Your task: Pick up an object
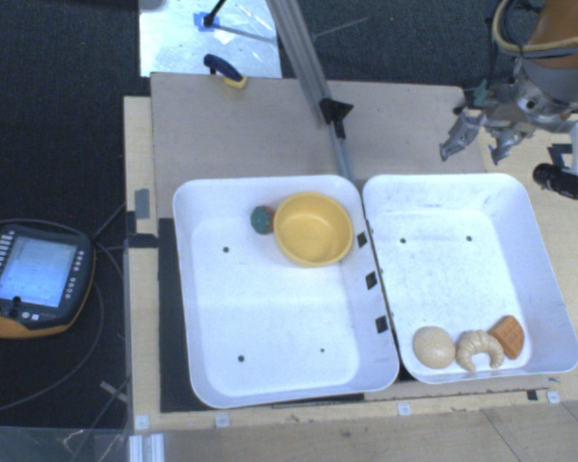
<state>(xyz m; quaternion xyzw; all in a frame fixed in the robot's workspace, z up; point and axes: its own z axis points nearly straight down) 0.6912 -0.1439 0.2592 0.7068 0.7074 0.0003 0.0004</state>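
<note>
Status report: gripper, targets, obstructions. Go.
Gripper open, above the bench beyond right bin, holding nothing. Bun, croissant, cracker at its near edge. Nothing in the way.

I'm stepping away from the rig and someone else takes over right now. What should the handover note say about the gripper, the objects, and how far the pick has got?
Gripper: open, holding nothing, above the bench beyond the right bin's far rim.
Left bin: yellow bowl at the far edge, a small green object touching its left side.
Right bin, near corner: round bun, croissant, orange waffle-like piece in a row.
Done: nothing picked.
Left: choose an object, descend, grasp, lift.
</note>
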